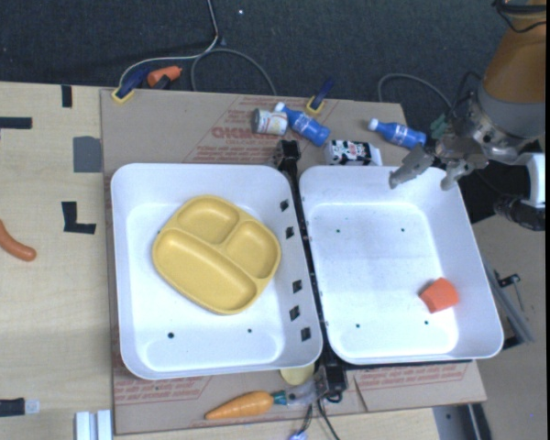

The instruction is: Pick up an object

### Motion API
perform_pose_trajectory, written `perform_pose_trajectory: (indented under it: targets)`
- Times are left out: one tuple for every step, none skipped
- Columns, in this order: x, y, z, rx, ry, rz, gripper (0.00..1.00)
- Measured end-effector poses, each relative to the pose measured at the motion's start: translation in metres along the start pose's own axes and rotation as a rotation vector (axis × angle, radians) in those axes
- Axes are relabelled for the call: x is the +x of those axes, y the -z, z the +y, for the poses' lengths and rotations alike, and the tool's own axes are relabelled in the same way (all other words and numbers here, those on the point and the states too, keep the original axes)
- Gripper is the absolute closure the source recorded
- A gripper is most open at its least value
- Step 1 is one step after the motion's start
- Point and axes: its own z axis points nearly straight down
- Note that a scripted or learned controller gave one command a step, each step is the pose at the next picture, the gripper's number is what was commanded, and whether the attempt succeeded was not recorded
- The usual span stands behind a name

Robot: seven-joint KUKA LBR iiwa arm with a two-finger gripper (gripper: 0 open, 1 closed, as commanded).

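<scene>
**Approach step: nothing gripped yet**

Right shallow white plastic bin [385, 273] taken as landmark for all places below.

Largest first: grey arm with orange band [518, 62], reaching in beyond the far right corner of that bin. Below it, two-finger metal gripper [425, 172], hanging over the far rim near that corner, fingers spread apart, nothing between them.

Left of the landmark bin, touching it along the middle edge: second shallow white bin [128, 246], bearing a yellow plastic divided plate [215, 253].

Smallest: small orange block-like object [439, 295], lying alone in the near right part of the landmark bin, close to the right wall, well apart from the gripper. Solid colour, roughly cubic with soft edges; material not clear, perhaps foam or plastic. Probably light and easy to pinch.

Step in hand, as a judgement: positioning before the grasp. Next move calls for travel toward the near side of the bin, alignment above the orange object, descent with fingers open on both sides, then closing. Risk: nearness of the wall, little room for the outer finger.
</scene>
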Motion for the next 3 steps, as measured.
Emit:
perform_pose_trajectory:
  targets:
    - [-0.043, -0.071, -0.048, 0.009, -0.006, 0.001, 0.00]
    - [-0.061, -0.034, -0.088, -0.002, -0.003, -0.001, 0.00]
    - [-0.062, -0.056, -0.107, 0.002, -0.001, 0.000, 0.00]
